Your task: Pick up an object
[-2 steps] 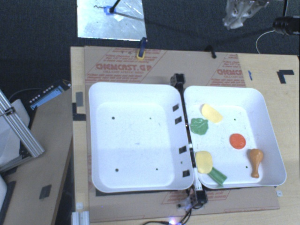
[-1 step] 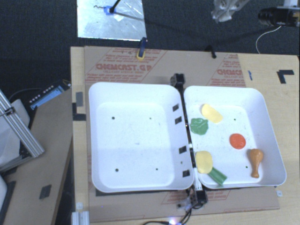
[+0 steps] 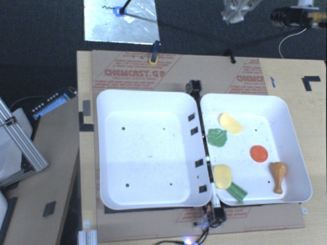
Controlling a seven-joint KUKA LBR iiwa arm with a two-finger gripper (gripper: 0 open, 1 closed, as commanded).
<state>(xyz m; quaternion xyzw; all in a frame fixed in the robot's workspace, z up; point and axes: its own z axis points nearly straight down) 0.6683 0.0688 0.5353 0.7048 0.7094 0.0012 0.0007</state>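
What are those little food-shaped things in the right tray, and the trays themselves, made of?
The brown drumstick-shaped toy, the red round disc and the green leafy piece look like moulded plastic: flat, even colours and smooth, rounded edges, though rubber is possible. The two shallow white bins appear to be thin formed plastic, with soft rounded corners and a dull sheen.

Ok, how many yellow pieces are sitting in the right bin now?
2. One yellow piece lies near the back of the right bin, beside the green leafy piece. The other yellow piece lies near the front-left corner, touching a green stick. None looks hidden.
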